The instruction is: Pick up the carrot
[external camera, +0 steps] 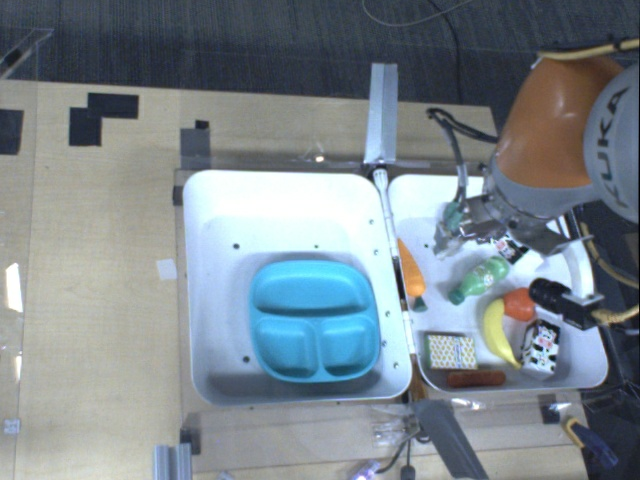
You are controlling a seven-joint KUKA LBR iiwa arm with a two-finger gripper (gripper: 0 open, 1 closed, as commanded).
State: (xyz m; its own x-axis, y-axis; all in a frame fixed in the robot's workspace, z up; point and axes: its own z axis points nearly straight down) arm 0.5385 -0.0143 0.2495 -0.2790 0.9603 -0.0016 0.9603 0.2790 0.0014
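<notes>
Not yet picked up: slim orange carrot [410, 271] lying against left wall of right white bin [590, 366]. Two-finger metal gripper [452, 236] hovering nearby to its right, fingers spread, grasping nothing. Approach and grasp remaining.

**Arm over the right bin, carrot at the divider**

The gripper [452, 230] hangs above the right bin [420, 193]. At its 8 o'clock the carrot [411, 272] lies against the bin's left wall. A green bottle [478, 280] sits at its 5 o'clock, with a banana [497, 332] below that. The left bin [215, 268] holds a blue tray [313, 318].
</notes>
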